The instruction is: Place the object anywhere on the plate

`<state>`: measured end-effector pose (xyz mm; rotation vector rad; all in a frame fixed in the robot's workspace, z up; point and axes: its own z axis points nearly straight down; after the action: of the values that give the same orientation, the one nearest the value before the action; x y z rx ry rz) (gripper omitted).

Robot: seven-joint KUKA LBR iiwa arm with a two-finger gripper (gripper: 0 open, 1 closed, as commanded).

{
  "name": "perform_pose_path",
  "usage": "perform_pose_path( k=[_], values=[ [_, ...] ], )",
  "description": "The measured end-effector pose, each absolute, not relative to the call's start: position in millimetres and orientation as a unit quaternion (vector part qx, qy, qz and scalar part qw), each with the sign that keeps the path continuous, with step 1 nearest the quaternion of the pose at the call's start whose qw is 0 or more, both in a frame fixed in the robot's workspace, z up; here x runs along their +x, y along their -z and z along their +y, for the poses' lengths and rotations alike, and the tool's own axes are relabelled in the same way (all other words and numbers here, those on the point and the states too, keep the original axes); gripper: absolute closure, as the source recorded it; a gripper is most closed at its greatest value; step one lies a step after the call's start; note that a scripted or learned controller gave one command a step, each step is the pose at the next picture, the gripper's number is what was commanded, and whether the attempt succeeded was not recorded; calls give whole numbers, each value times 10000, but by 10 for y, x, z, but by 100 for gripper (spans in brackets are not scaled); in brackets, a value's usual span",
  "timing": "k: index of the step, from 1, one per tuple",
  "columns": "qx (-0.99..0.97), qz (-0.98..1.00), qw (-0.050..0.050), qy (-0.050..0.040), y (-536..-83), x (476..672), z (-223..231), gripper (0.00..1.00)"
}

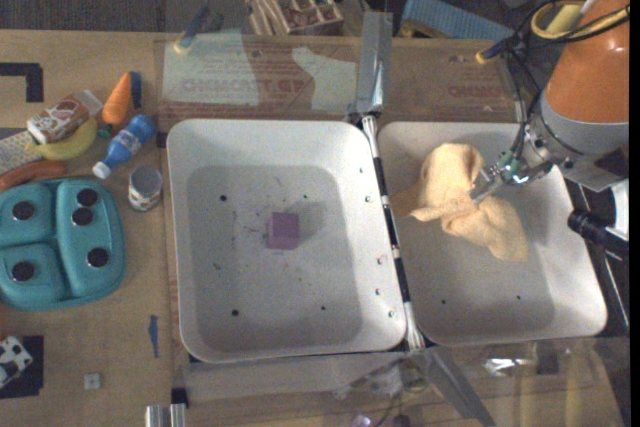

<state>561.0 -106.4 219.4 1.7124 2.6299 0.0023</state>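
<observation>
Bench, 2 bins, 1 purple block, 1 cloth

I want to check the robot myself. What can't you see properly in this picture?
- Hand: in the camera view it sits at the yellow cloth's edge; too small to tell whether its fingers are open or pinching the cloth.
- Purple block in the left bin: blurry, so its details are unclear.
- Arm: cut off by the right edge.

One fixed camera, mounted above the bench, looking down at a slant. Both white bins, left and right, taken in whole, side by side at mid-distance. Arm entering from right. Floor clutter along top edge.
</observation>
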Motion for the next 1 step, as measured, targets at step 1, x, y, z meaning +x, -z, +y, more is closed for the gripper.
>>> perform_pose_path(
  k=[1],
  values=[
    [5824,8129,62,-30,-988,5291,-1008,100]
  ],
)
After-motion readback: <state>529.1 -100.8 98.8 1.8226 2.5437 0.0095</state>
